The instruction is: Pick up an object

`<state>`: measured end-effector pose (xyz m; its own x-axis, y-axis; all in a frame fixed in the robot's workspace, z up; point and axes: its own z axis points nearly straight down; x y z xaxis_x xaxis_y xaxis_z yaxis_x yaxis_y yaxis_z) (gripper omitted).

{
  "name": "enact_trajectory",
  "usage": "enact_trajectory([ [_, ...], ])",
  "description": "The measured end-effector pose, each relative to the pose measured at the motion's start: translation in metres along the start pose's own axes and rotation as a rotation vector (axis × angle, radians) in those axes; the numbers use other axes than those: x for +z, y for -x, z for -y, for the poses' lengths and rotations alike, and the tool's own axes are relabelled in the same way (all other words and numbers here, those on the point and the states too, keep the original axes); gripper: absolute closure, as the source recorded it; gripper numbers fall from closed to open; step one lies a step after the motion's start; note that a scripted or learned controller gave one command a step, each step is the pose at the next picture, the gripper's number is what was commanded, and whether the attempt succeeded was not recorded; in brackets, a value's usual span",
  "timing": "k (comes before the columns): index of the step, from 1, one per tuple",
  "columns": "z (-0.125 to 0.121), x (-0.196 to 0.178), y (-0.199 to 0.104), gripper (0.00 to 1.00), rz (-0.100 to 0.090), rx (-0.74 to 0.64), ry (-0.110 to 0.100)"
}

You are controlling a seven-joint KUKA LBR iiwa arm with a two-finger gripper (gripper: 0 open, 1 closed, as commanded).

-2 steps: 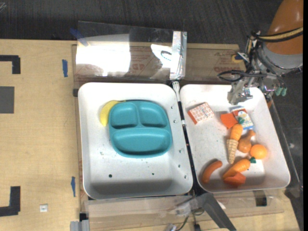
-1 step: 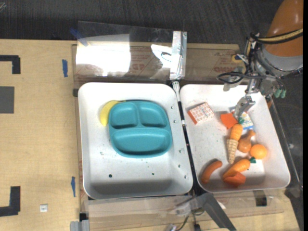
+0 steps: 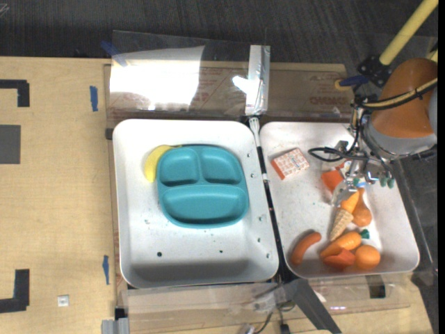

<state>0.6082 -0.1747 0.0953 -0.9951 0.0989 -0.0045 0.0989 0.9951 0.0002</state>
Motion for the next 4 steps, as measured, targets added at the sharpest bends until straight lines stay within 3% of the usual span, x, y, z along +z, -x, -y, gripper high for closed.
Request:
enact_trajectory([
  [1, 0.032, 0.007, -0.061, 0.0, 0.005, 0.176, 0.0],
  [2, 0.059, 0.006, -0.095, 0.0, 0.005, 0.171, -0.001],
  [3, 0.059, -0.007, -0.091, 1.0, 0.018, 0.17, -0.004],
  [4, 0.058, -0.165, -0.083, 1.0, 0.013, 0.04, -0.004],
])
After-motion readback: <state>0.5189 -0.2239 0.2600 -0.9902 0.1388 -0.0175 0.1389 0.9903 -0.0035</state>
